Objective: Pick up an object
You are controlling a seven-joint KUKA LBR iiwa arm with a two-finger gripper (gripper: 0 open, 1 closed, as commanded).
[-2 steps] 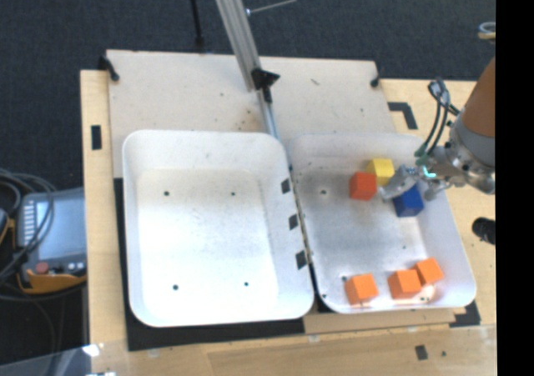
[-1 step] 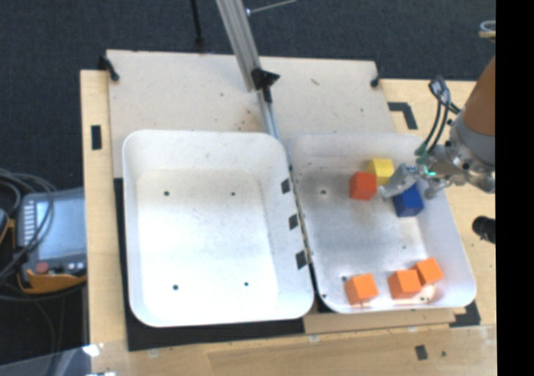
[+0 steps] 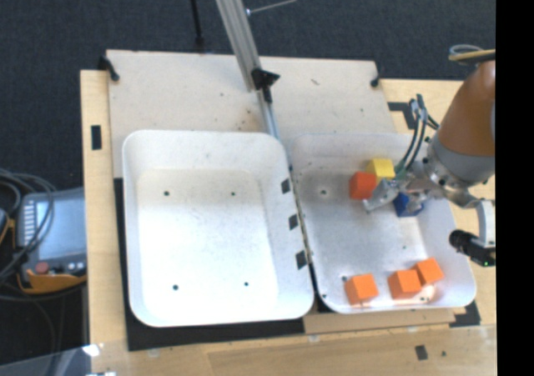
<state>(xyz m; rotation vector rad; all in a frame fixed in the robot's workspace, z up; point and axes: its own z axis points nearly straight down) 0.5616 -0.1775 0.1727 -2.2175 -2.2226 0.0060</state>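
Observation:
In the right bin (image 3: 334, 241) an orange-red block (image 3: 362, 185) and a yellow block (image 3: 382, 168) lie side by side near the middle. A blue block (image 3: 404, 203) sits just right of them, partly under the gripper (image 3: 390, 197). The gripper hangs low over this cluster at the end of the grey and orange arm (image 3: 467, 128). Three orange blocks lie along the bin's front edge: one at the left (image 3: 361, 288), one in the middle (image 3: 405, 283) and one at the right (image 3: 429, 270).
The left bin (image 3: 150, 199) stands beside the right one. A slanted metal pole (image 3: 238, 28) rises from the back of the bench between the bins. A black fitting (image 3: 469, 245) sits at the right bin's right edge.

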